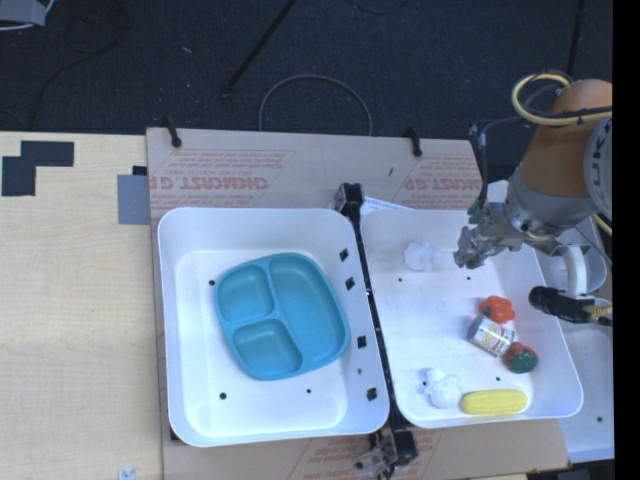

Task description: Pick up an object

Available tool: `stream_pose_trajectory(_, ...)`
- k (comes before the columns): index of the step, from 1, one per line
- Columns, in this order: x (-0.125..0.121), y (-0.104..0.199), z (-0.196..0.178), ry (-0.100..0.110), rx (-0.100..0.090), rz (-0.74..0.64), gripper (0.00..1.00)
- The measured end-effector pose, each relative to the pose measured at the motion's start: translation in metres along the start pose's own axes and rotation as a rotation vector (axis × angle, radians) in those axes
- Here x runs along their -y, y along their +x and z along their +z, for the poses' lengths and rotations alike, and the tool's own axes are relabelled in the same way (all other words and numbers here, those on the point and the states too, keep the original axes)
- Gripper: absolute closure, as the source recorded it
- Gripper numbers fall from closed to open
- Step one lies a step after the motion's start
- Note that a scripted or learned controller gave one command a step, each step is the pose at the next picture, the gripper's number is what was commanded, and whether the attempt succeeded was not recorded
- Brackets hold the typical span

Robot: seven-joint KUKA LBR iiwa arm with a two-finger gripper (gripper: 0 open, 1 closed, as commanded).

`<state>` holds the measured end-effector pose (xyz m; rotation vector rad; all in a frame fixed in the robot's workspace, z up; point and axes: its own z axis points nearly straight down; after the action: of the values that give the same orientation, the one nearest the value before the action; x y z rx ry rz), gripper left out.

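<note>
From my seat I see the table [70, 298] carrying two shallow white bins side by side on a cardboard sheet [260, 173]. The left bin [190, 408] holds a teal divided plate [280, 314] with three compartments, lying flat near the bin's middle and turned a little askew.

The right bin [430, 318] holds the loose things. A small white crumpled object [421, 256] lies in the upper part of that bin. A small can with an orange-red top [492, 330] lies tilted toward the bin's right side, and just beside its lower right end sits a round toy with green and red on it [520, 357], close enough that I cannot tell whether they touch. Along the near edge a yellow corn cob [493, 401] lies on its side, with another small white lump [438, 387] just to its left.

The arm [560, 158] comes in from the right, and my claw [472, 250] hangs over the upper right part of the right bin, near the white crumpled object and well apart from the can. It is dark and small in the view, so I cannot tell how it is set, and I see nothing in it.
</note>
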<state>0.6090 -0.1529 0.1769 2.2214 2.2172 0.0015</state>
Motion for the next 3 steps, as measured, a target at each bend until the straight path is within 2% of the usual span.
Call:
stream_pose_trajectory(2, -0.001, -0.001, -0.085, 0.0, -0.001, -0.002, 1.0)
stream_pose_trajectory(3, -0.008, 0.048, -0.08, 0.006, -0.004, -0.006, 1.0)
